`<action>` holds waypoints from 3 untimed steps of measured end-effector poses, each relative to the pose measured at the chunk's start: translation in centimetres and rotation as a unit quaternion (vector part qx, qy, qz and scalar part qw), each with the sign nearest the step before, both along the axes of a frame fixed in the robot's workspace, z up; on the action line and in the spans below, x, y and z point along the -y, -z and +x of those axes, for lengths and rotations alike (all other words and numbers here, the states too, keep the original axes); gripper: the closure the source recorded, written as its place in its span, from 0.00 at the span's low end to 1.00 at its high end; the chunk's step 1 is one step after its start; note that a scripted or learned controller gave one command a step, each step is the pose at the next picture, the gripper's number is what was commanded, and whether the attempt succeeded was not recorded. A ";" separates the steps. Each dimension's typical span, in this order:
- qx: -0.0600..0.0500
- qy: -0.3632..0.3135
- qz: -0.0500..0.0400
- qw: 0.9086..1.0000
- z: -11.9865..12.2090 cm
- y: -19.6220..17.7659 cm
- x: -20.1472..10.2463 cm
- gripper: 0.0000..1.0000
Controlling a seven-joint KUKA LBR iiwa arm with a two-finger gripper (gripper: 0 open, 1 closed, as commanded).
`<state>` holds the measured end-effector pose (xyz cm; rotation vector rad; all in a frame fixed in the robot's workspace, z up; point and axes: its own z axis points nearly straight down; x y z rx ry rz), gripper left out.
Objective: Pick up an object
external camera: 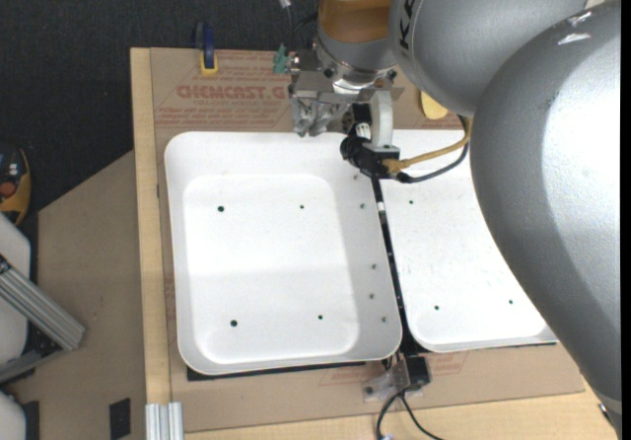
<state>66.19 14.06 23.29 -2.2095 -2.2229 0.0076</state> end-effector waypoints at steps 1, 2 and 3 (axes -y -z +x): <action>0.008 0.004 0.000 1.000 -2.1 -7.2 1.8 1.00; 0.007 0.004 -0.001 1.000 -3.9 -9.8 3.8 1.00; -0.001 0.000 -0.001 1.000 -6.4 -0.1 -2.8 1.00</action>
